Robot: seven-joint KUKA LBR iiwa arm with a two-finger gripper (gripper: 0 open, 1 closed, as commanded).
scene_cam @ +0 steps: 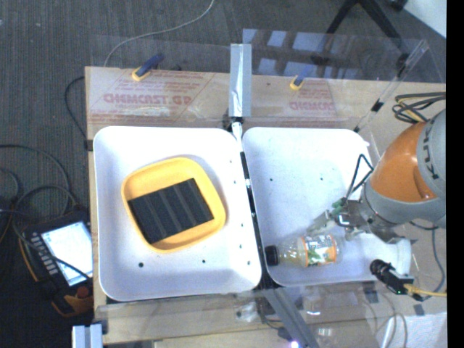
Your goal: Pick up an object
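Observation:
A small clear bottle (308, 252) with orange drink, a printed label and a black cap lies on its side near the front wall of the right bin (290, 165), cap pointing left. My gripper (338, 220) hangs low at the bin's right side, just above and behind the bottle's base end, close to it; whether it touches the bottle is unclear. In the left bin (109, 158) rests a yellow rounded dish (138, 183) holding a black ridged slab (174, 210).
The arm's orange and grey wrist (409, 176) overhangs the right bin's right wall. A metal divider post (240, 78) stands behind where the bins meet. The back and middle of the right bin floor is bare white.

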